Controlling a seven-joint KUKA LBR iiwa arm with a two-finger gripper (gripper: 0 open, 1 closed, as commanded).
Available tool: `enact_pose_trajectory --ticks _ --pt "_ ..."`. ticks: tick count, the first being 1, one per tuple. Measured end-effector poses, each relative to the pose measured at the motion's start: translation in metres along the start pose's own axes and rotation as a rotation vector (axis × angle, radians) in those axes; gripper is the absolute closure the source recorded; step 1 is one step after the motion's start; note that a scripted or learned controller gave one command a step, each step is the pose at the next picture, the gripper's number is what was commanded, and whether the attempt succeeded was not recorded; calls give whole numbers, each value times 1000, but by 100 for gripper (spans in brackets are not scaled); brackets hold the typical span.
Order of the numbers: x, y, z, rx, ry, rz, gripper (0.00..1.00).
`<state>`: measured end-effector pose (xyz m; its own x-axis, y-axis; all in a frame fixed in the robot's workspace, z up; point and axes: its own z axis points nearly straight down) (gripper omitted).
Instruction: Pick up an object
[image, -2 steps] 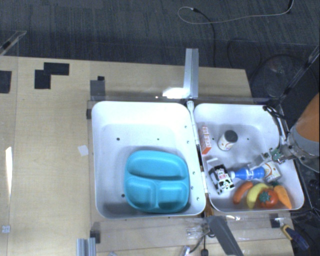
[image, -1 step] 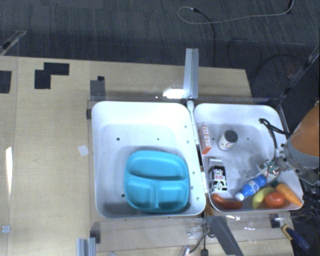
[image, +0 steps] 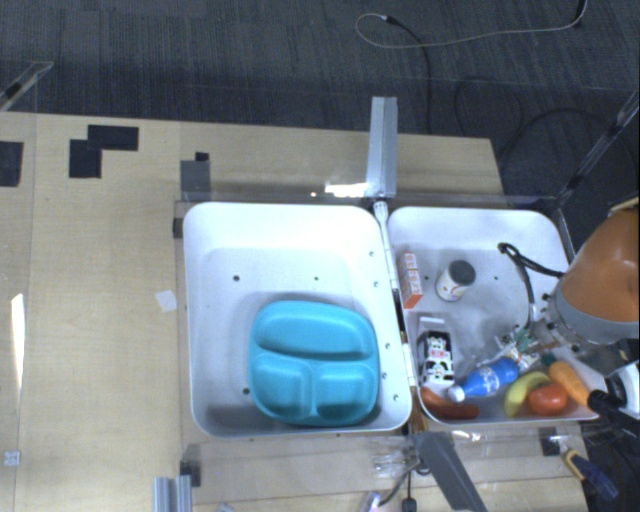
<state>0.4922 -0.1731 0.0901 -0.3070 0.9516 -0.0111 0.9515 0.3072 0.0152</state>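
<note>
Arm (image: 605, 275) hangs over the right bin (image: 470, 222); toy pile (image: 510, 380) sits just below-left; claw's grip can't be told.

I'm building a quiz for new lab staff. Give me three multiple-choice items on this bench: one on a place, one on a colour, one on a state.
1. Where does the divided tray lie?
A. in the left bin
B. in the right bin
C. on the bench outside both bins

2. What colour is that tray?
A. red
B. light blue
C. black

3. How does the small bottle with the blue body sit?
A. standing upright
B. hanging from the arm
C. lying on its side

Answers:
1 A, since the tray rests on the floor of the left bin.
2 B, its whole surface is light blue.
3 C, it lies flat among the clutter at the right bin's near edge.
</note>
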Motion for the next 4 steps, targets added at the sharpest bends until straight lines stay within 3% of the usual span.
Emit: enact_pose_trajectory --ticks 1,2,3,4 --pt "-4 0 0 -3 3 -59 0" --pt "-31 -13 -43 12 4 472 0" --pt "-21 -10 -29 12 5 415 0" --pt "-22 -7 -40 6 3 411 100"
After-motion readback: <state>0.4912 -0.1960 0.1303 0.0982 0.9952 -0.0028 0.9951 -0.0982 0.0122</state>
